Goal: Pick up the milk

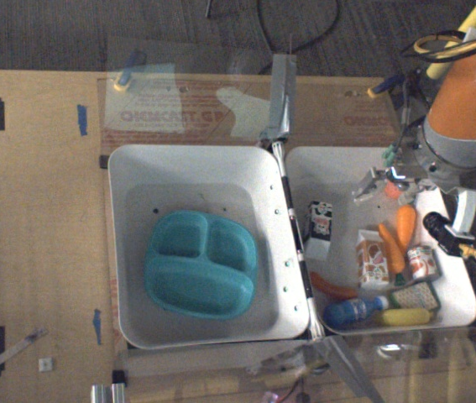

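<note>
The milk [321,221] is a small white carton with black cow patches. It lies in the right bin [338,168] against the left wall, close to the divider. My gripper [386,181] hangs over the back right part of that bin, below the orange band of the arm [464,99]. It is up and to the right of the milk, well apart from it, and nothing of the milk is in it. The gripper's tip is small and partly blurred against the bin floor.
A red and white carton [373,259], two carrots [402,229], a small can [422,262], a blue bottle [351,311], a yellow piece [405,316] and a red strip [332,285] crowd the right bin's front. A teal divided plate [201,263] lies in the left bin [128,225].
</note>
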You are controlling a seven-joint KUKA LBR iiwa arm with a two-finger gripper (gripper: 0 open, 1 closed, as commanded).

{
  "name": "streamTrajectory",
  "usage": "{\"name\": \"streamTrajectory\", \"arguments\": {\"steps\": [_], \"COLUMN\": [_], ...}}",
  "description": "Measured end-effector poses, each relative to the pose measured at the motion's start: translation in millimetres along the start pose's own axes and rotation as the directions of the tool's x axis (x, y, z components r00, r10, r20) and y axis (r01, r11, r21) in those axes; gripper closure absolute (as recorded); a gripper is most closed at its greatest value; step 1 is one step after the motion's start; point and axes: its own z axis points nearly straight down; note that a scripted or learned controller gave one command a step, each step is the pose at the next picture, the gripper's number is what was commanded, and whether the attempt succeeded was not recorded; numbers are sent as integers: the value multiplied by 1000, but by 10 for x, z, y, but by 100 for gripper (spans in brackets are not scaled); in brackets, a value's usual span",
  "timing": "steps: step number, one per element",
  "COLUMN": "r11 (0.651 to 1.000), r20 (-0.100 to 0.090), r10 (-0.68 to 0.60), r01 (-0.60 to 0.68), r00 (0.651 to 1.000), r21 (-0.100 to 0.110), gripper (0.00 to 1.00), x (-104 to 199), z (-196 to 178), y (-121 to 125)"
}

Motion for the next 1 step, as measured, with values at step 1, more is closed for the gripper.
{"name": "streamTrajectory", "arguments": {"steps": [1], "r11": [999], "r20": [1], "r10": [46], "r01": [-46], "r00": [999], "r21": [-4], "gripper": [0], "x": [-104], "z": [818], "y": [-395]}}
